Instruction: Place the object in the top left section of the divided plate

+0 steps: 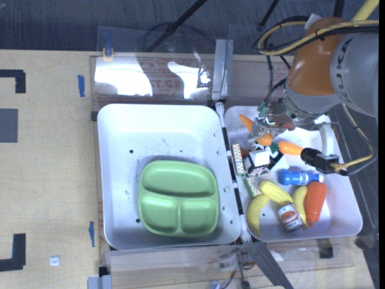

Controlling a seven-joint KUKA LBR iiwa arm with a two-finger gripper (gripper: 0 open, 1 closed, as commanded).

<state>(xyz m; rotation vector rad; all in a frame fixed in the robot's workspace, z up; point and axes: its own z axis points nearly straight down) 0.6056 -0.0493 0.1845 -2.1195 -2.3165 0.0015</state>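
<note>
The table [42, 179] is light wood and carries black corner marks along its left edge and blue tape tabs just left of the bins.

The left bin [120, 131] is white and shallow. A green plate [178, 198] lies flat in its front half, nearer the bin's right wall than its left. The plate has three sections: one long section across the far side and two smaller sections side by side along the near side. All three sections are bare. Dark specks lie on the bin floor to the left of the plate and behind it.

A raised rim runs between the two bins, with a strip of grey tape at its far end.

The right bin [343, 212] holds a cluster of small objects. A small orange piece [246, 123] lies near the back left corner. A black-and-white box [262, 158] sits near the left wall. In front of it lie two bananas [264, 200], with a small can [290, 217] touching them near the front edge. A blue bottle [296, 177] lies on its side at the bin's middle. One carrot [289, 148] lies behind the bottle; a second carrot [314, 201] stands along the right of the can.

The arm [337, 53] enters from the right, its orange band above the right bin's back edge. The pincer [269, 124] hangs over the back left area of the right bin, just above the orange piece and the box. Whether its fingers are spread or closed cannot be told, and no object is visible between them.
</note>
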